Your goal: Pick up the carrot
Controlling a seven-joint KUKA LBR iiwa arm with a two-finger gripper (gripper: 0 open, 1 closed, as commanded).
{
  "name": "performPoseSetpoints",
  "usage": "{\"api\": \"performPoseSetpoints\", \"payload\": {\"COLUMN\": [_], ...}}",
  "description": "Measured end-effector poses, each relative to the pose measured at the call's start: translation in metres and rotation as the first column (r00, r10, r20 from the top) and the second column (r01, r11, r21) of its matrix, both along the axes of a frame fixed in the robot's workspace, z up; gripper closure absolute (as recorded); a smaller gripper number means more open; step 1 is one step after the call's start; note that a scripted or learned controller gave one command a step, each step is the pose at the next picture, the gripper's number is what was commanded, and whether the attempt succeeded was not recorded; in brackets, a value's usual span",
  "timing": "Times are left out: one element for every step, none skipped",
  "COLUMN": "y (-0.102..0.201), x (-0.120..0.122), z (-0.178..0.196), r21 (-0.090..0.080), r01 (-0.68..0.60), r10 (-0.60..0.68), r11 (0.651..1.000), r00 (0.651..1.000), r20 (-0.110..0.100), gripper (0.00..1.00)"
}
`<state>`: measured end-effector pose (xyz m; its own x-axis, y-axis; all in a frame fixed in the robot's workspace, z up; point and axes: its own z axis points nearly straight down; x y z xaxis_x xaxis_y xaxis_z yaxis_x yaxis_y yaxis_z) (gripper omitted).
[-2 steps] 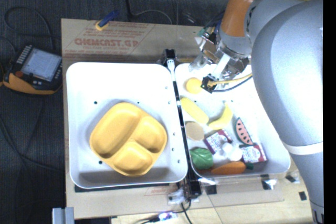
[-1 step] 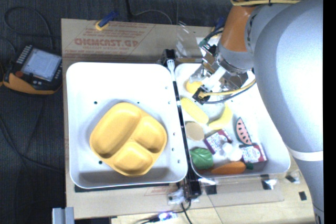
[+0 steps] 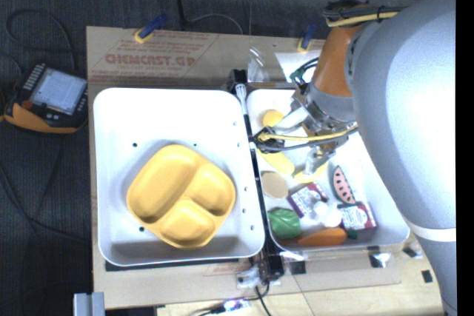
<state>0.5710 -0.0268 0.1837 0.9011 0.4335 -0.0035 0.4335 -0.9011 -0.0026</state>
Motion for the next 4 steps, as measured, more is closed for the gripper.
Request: {"api": "performPoseSetpoints", "payload": {"y": [0.002,-0.038,0.028,-0.017], "x": [0.063,0.082,0.038,0.078], "z": [0.000,0.000,0.000,0.016], "r21": [-0.001,-0.002,0.000,-0.002], "r01": [0.016,-0.005,-0.054,-0.263], "r10": [-0.016,0.005,0.054,0.263], "r11": [1.000,1.000,0.999,0.965], "r00": [1.000,1.000,0.999,0.965], "r20": [0.001,0.001,0.000,0.002], "gripper": [0.00,0.00,0.00,0.00]}}
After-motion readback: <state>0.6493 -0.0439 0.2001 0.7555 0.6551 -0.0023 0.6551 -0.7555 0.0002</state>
